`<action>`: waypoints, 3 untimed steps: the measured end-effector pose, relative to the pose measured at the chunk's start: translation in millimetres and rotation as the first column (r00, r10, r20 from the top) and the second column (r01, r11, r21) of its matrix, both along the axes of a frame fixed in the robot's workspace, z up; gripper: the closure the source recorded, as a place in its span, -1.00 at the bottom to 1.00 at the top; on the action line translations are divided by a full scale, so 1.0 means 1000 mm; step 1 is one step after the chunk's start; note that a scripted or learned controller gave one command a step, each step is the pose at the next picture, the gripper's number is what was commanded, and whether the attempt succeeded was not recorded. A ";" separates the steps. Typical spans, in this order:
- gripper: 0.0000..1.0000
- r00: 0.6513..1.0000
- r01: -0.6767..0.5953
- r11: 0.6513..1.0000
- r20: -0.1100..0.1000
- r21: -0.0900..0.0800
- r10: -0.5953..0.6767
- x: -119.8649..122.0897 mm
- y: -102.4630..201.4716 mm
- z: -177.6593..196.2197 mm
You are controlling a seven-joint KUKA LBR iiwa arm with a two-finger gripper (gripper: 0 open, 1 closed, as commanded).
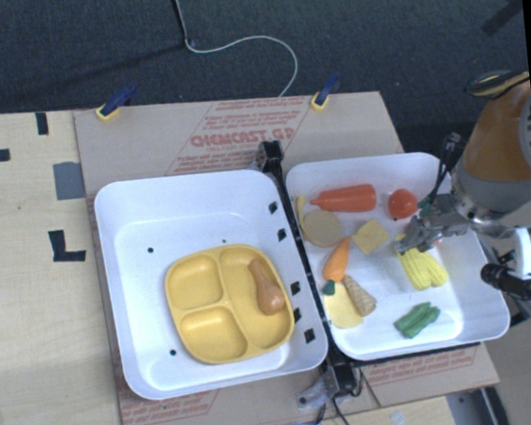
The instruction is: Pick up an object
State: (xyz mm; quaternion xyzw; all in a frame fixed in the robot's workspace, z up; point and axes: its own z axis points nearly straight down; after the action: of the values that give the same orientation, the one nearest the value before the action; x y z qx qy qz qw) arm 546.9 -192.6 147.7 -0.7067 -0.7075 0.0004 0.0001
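Near the right wall of the right bin (449, 161), the gripper (418, 237) hangs low just above the yellow corn (424, 267), with a red tomato (401, 203) beside it toward the back edge. Whether it is spread or closed cannot be told. Nothing looks lifted, so the pick seems barely started: the grasp and the raise remain.
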 end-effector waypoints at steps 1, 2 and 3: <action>1.00 1.000 0.001 1.000 0.002 -0.001 -0.001 -0.008 -0.005 0.055; 1.00 1.000 0.000 1.000 -0.001 0.000 0.000 -0.007 -0.004 0.076; 1.00 1.000 -0.006 1.000 -0.003 0.003 0.006 -0.007 0.052 0.083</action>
State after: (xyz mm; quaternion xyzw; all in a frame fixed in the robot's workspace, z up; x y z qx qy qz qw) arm 539.9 -140.9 231.2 -0.7046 -0.7096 0.0002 0.0022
